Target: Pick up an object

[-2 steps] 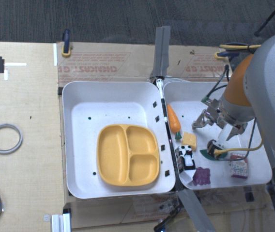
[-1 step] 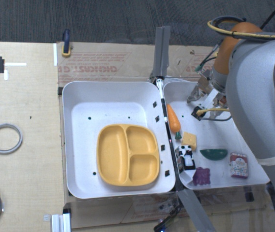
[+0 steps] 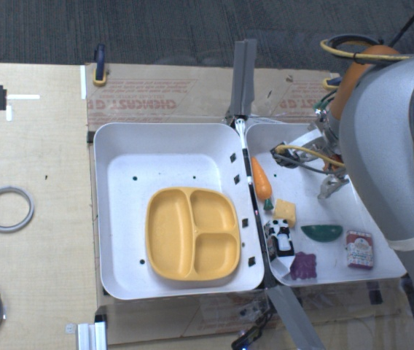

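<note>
Pale bench (image 3: 32,137) is seen nearest bearing the right bin (image 3: 382,268), where purple grapes (image 3: 303,266), a green bowl (image 3: 322,232) and a carrot (image 3: 262,181) are crowded, so a neighbour may be nudged; farther, pincer (image 3: 332,184) spread cannot be told.

The grey arm (image 3: 389,144) enters from the right of the camera view and occupies most of that side. Its large rounded link slopes downward toward the lower right. The orange band (image 3: 353,71) (located above the wrist) appears near the top, beside looped cabling. The pincer (image 3: 329,173) extends leftward and down from the wrist, its metal parts partly hidden behind the arm's body.
</note>
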Robot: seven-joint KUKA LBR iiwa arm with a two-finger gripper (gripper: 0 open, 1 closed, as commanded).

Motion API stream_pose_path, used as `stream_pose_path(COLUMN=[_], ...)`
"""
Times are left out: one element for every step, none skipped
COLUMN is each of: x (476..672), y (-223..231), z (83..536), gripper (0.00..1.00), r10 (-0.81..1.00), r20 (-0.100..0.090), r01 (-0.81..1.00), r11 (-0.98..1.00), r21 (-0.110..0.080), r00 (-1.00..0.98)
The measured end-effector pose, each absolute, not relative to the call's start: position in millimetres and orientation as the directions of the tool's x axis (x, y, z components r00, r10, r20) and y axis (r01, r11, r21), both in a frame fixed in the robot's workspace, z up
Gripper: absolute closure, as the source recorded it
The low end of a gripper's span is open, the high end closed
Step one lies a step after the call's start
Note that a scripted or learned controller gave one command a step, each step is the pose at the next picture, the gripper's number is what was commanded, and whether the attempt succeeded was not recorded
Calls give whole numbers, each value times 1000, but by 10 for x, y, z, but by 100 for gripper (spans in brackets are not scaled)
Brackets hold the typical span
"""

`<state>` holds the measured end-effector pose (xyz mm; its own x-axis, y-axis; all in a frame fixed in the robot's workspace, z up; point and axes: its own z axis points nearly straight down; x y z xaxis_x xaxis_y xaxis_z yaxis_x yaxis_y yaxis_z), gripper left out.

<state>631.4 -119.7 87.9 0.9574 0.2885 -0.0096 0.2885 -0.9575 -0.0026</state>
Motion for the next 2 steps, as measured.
stream_pose_path(x=[6315, 6315], y=[-1195, -1194], z=[881, 881], gripper=[0, 0], r10=[288, 288], r20=[-9, -9], r01=[288, 288], r11=[-958, -958], r21=[-2, -2], r00=[957, 957])
